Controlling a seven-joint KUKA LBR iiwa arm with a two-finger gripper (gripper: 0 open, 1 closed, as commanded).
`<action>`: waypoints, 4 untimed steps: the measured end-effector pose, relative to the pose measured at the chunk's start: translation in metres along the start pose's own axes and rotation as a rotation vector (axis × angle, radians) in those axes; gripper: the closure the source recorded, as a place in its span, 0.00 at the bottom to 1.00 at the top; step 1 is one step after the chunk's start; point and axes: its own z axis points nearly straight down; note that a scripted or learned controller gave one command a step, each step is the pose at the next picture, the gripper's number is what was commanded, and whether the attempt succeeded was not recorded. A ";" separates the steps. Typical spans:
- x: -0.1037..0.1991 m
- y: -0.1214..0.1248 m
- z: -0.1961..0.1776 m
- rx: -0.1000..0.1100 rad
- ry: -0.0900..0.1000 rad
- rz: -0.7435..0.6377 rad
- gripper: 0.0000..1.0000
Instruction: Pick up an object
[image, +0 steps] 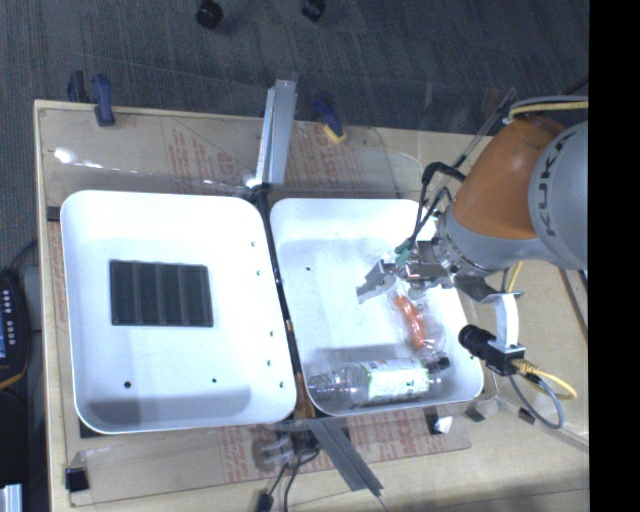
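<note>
While the gripper (385, 280) hangs over the right bin (330, 225), the orange packet (412, 318) lies just bench-front of it (finger state: cannot tell).

Two shallow white bins sit side by side on the bench (60, 140). The left bin (90, 380) holds a dark ribbed rectangular panel (161, 293) lying flat near its middle. The grey arm (520, 190), with its orange band, reaches in from the right over the right bin (320, 230), its gripper (378, 282) low above the bin floor. Just beside the gripper lies an orange object in clear wrap (415, 320). A clear plastic bottle (378, 382) with a white label lies on its side along the bin's near wall.
</note>
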 end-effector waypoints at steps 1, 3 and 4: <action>-0.040 0.032 0.048 0.001 0.000 -0.059 0.00; -0.038 0.034 0.052 -0.002 0.000 -0.148 0.00; -0.040 0.043 0.042 -0.001 0.000 -0.184 0.00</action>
